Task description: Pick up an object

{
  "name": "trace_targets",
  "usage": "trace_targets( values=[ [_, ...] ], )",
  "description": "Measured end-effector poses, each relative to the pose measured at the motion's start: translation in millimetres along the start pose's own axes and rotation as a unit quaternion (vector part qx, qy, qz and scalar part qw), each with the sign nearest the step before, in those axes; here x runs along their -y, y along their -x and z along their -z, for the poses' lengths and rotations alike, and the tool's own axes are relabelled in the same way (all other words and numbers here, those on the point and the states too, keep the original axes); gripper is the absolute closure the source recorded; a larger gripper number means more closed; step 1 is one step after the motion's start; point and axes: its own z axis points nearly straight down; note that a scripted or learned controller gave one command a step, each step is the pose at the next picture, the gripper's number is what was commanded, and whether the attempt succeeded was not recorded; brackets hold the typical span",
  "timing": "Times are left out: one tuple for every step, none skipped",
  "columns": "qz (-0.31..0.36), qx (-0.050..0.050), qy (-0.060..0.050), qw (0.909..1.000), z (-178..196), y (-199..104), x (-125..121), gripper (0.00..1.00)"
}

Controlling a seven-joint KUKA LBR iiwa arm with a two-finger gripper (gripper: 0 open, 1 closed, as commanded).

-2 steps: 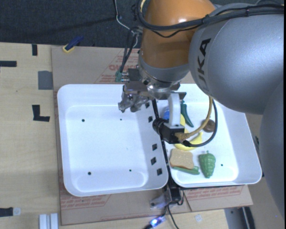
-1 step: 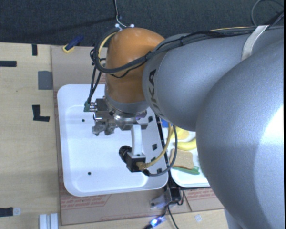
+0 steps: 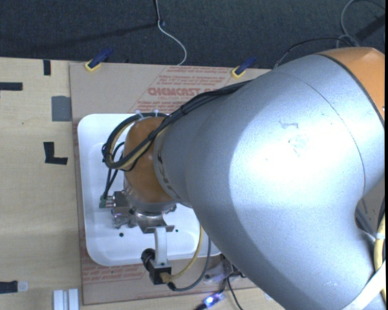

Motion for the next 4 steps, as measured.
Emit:
trace_targets(
  values=[
    [-0.004,-0.003,0.007,1.0000,14,69,-3,1.00],
    [-0.003,-0.004,0.008,1.0000,-11,120,-4,1.00],
    [-0.001,-0.004,0.008,1.0000,-10,113,-13,1.00],
    [-0.001,-0.004,0.008,1.0000,-10,114,-30,1.00]
  ],
)
